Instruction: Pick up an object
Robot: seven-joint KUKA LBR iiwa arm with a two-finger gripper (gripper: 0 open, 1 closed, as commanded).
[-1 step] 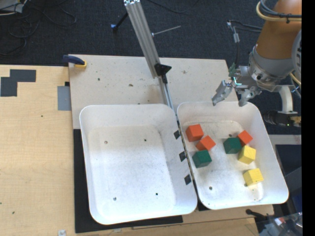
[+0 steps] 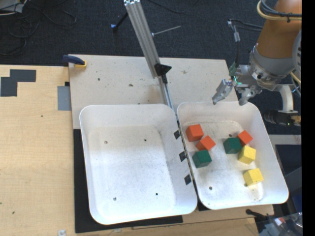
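Nearest me, I see a yellow cube at the front of the right bin, then a second yellow cube. Beyond lie two green cubes and three orange cubes. The left bin sits alongside on the worktop. Farthest, my gripper hangs above the right bin's back rim, fingers spread apart, gripping nothing.

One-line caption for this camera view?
Open tool hovers above the right bin's far rim; seven colored blocks lie inside.
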